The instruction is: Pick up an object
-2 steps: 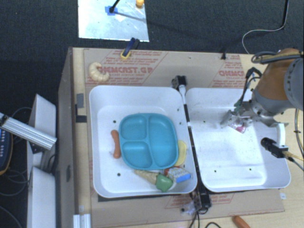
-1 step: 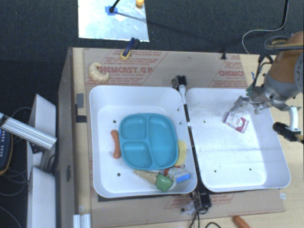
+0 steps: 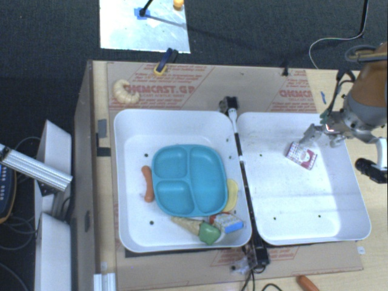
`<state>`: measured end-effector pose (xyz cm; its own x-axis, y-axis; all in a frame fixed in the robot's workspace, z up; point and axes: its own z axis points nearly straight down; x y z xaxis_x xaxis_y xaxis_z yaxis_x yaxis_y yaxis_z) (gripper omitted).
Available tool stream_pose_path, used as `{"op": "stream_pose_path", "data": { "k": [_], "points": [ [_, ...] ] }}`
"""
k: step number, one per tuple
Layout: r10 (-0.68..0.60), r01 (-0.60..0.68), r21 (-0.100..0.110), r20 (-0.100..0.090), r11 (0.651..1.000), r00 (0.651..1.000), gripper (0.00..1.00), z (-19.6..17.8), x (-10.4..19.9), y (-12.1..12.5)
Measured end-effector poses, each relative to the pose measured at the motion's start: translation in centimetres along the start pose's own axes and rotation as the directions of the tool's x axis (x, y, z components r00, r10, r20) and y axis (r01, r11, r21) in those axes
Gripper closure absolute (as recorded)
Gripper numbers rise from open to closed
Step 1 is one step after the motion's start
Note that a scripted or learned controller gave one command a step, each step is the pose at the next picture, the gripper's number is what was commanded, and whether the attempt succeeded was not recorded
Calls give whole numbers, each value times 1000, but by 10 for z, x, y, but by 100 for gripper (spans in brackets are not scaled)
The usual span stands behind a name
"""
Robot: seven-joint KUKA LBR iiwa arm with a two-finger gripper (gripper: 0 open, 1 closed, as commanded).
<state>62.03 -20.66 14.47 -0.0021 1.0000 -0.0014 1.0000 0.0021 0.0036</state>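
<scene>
- One object lies in the right bin: a small packet, white with a dark red patch, flat on the bin floor toward the far right part.
- My gripper hangs over that same bin, at its far right side, reaching in from the right on my single arm.
- Seen from above, the packet sits just beside my gripper, down and to the left of it; whether the nearer fingertip touches the packet's upper corner I cannot tell.
- Nothing sits between my fingers, so I hold nothing; whether they are spread or closed I cannot tell at this size.
- The packet's long axis runs slantwise, from upper left to lower right in the camera view, so I judge I should shift toward the left bin and a little nearer the front edge, then turn the wrist so the fingers close across the short side.
- It lies flat and thin, which in my judgement makes a slip likely unless I come down close to the bin floor.
- Other candidates are well apart, all in the left bin: a blue plate with compartments, an orange sausage just left of it, and a green piece near the front wall.
- On the worktop behind the bins lies a pale curled thing, far from my reach now.
</scene>
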Motion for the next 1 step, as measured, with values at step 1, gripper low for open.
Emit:
{"op": "stream_pose_path", "data": {
  "k": [1],
  "points": [
    [0, 0, 2, -1, 1000, 1000, 0, 28, 11, -14]
  ]
}}
